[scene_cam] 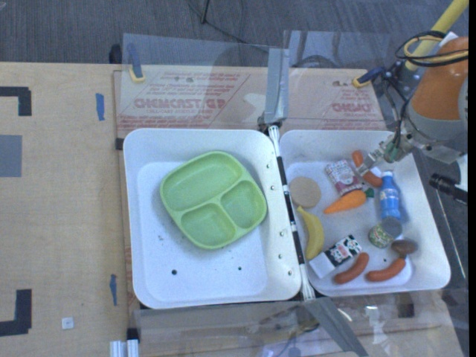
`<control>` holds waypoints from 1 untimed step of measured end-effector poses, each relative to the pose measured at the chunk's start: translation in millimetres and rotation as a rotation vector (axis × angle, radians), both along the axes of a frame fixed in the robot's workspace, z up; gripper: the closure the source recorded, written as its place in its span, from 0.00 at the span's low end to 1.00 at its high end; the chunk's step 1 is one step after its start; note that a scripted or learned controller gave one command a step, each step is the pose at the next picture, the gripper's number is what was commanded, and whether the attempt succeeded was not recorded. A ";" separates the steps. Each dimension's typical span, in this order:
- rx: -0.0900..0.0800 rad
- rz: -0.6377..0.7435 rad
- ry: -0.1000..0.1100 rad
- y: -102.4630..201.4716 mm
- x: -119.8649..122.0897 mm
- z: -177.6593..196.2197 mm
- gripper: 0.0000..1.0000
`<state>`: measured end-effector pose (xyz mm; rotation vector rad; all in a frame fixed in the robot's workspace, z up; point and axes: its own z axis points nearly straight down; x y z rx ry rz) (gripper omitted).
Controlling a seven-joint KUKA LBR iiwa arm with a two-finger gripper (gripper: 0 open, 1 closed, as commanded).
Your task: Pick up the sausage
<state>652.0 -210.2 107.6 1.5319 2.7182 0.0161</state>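
Two reddish-brown sausages lie at the front of the right bin (439,262), one (351,268) next to a small black-and-white carton (342,251), the other (386,272) just right of it. My gripper (379,158) hangs over the back of that bin, well behind both sausages, beside a small red-orange piece (359,158) and above the blue bottle (389,197). The orange band of the arm (439,88) sits above it at the right.
The right bin also holds a carrot (346,201), a pink packet (341,173), a tan round disc (305,192), a banana (314,231), a small can (383,236) and a brown lump (405,248). A green divided plate (213,199) lies in the left bin (149,274).
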 end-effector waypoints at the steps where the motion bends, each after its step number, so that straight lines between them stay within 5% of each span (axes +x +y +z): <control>1: 0.000 -0.084 0.017 32.4 16.1 164.1 1.00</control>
